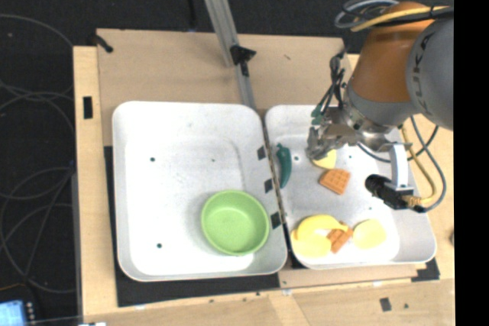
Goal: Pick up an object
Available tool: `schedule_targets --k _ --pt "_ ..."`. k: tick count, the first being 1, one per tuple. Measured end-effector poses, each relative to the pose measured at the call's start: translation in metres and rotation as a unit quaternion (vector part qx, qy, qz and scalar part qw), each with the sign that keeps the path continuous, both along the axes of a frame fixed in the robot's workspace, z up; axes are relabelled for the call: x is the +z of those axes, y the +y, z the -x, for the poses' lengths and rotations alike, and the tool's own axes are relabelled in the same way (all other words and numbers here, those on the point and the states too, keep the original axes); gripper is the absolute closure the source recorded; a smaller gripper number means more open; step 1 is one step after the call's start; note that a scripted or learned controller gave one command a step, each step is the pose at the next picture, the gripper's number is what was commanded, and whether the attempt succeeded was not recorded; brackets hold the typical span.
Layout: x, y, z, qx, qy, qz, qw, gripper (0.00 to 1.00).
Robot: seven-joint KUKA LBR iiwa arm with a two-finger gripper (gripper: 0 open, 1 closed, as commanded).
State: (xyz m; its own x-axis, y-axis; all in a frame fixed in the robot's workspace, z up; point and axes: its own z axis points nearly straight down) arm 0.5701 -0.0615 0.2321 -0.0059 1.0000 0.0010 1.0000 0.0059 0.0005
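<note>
Over the right bin (416, 244), in the camera view, the arm reaches in from the right and the gripper (321, 153) hangs low above the bin's far-left part, just over a pale yellow piece (328, 160) that peeks out beneath it. Whether it is spread or closed, or touching that piece, I cannot tell; the wrist and cables hide the tips.

Just near of it lies an orange waffle-like square (335, 181). Nearer still, a yellow dish (313, 234) and a yellow round piece (370, 234) sit side by side, with an orange carrot-like piece (338, 239) between them. A teal object (283, 164) rests at the bin's left wall. A green bowl (234, 221) sits in the near-right part of the left bin (153, 141).

By my judgement, the step in hand is the descent onto a target, likely the pale yellow piece. Nothing is visibly lifted. The next move calls for a firm closing on that piece, then a straight lift clear of the waffle square beside it.
</note>
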Motion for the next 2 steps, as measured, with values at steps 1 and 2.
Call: schedule_targets --k 1,2 --pt "0.003 0.059 0.007 0.002 0.000 -0.0008 1.0000 1.00" --pt "0.000 0.099 0.024 0.000 0.001 -0.0002 1.0000 1.00"
